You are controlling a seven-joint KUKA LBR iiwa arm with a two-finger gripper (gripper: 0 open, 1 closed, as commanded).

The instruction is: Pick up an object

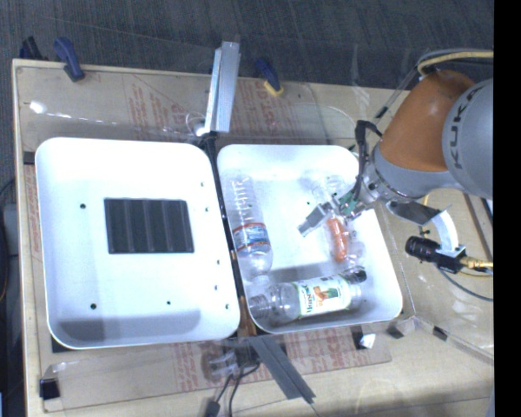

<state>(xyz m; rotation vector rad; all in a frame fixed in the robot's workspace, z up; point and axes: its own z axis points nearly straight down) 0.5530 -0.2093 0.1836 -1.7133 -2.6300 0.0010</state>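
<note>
A clear bottle with orange contents (339, 239) lies below the jaws, whose state I cannot tell.

White bins (69, 320); left one has a dark ribbed panel (148, 226), right one clear bottles (249, 233) with coloured labels

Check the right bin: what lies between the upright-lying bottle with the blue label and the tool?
Bare white bin floor separates the blue-labelled bottle from the tool in the camera view.
</note>
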